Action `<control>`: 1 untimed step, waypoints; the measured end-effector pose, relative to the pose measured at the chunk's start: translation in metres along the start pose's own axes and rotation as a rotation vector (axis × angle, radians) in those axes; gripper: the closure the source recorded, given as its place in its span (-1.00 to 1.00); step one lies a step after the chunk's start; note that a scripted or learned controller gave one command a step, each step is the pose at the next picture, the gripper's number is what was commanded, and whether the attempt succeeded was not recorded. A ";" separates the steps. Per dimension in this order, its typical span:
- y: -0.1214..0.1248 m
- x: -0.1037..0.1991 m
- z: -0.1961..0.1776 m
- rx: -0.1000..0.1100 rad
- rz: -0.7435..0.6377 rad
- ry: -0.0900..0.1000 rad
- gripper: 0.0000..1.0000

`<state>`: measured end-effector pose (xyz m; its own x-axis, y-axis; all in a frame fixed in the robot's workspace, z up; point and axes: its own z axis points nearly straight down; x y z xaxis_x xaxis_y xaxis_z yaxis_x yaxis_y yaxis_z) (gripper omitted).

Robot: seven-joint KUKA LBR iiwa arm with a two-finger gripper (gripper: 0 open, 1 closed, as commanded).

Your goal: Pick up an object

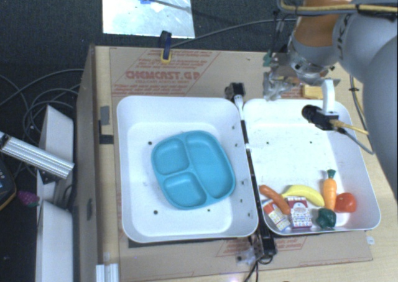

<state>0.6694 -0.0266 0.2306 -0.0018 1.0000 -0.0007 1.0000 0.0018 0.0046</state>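
cardboard printed in faded red lettering covers the bench (180, 72), and two shallow white bins sit on it side by side. taking the right bin (292, 144) as the landmark: the left bin (143, 144) touches its left wall and holds a smooth blue divided plate (193, 168) of moulded plastic with three rounded wells. the toys, any of which could be the object to pick, crowd the right bin's near edge: a curved yellow banana (305, 194), an orange carrot (329, 189) with a green top, a round red tomato (346, 202), a dark green piece (326, 217), a reddish sausage shape (273, 197) and a small printed box (300, 215). the gripper (277, 85) hangs over the right bin's far left corner, well apart from the toys; whether it is parted or closed cannot be told from this angle.

the likely trouble is the clutter: the toys touch or overlap, so a descent there may nudge several, pinch two at once, or slip off the glossy rounded skins. they also lie against the bin's low near wall, which could block a clean grasp.
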 end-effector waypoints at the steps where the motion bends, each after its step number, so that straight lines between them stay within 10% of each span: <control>1: -0.003 0.052 0.047 0.004 -0.003 0.002 1.00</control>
<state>0.6660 0.0256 0.1839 -0.0049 1.0000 0.0010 1.0000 0.0049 0.0004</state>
